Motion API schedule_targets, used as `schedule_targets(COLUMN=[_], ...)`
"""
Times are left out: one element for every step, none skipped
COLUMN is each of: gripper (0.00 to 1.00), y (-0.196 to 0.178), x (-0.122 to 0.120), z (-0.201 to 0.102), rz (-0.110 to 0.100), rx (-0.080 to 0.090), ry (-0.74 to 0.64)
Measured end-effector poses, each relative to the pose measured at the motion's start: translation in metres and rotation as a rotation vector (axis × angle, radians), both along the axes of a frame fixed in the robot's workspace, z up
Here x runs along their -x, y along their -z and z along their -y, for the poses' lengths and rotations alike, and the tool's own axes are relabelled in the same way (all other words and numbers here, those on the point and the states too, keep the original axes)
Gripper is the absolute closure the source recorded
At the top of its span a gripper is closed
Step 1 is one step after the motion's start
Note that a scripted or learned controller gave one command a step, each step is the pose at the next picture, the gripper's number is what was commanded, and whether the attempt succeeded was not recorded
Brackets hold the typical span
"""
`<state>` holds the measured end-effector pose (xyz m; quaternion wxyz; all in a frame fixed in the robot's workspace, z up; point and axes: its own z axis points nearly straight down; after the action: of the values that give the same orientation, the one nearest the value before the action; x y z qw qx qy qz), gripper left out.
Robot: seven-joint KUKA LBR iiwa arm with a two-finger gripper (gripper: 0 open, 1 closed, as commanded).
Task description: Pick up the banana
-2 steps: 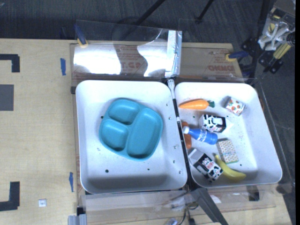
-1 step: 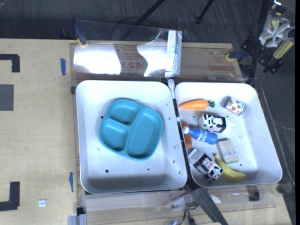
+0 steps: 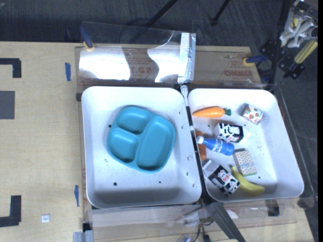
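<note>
The banana point(image 3: 248, 184) was seen lying flat in the right bin point(image 3: 288, 135), close to the near wall, and nothing had been lifted: it was judged that the pick had not begun, so the approach, the grasp and the lift were all left to be done. No contact with the fruit was to be observed, and whether the jaws stood apart or together could not be told. The banana's left end was crowded by a small black-and-white block point(image 3: 223, 178), which appeared to touch or overlap it, and a tan checkered square point(image 3: 245, 161) was set just behind it; only the right end was left free. Further back, a blue bottle point(image 3: 218, 146), a cow-patterned block point(image 3: 230, 131), a carrot point(image 3: 208, 112) and a spotted white cube point(image 3: 252, 114) were spread about, well apart from the fruit. In the left bin point(image 3: 96, 185) a blue divided plate point(image 3: 141, 137) was rested. An orange piece was partly hidden under the bottle and could not be named. How much of the banana was tucked under the block could not be made out, and the tangle of gear at the upper right point(image 3: 298, 26) was too dark and cluttered to be read.
</note>
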<state>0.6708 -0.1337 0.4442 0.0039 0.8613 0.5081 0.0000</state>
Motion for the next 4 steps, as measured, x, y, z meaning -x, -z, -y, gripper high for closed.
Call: schedule_targets(gripper=[1.00,1.00,1.00,1.00], y=[-0.011,-0.022,-0.032,0.009], x=[-0.001,-0.002,-0.003,0.035], z=[-0.003,-0.005,-0.007,-0.006], rz=[0.003,0.007,0.010,-0.007], rx=[0.003,0.005,0.008,-0.008], ry=[-0.005,-0.010,-0.014,0.112])
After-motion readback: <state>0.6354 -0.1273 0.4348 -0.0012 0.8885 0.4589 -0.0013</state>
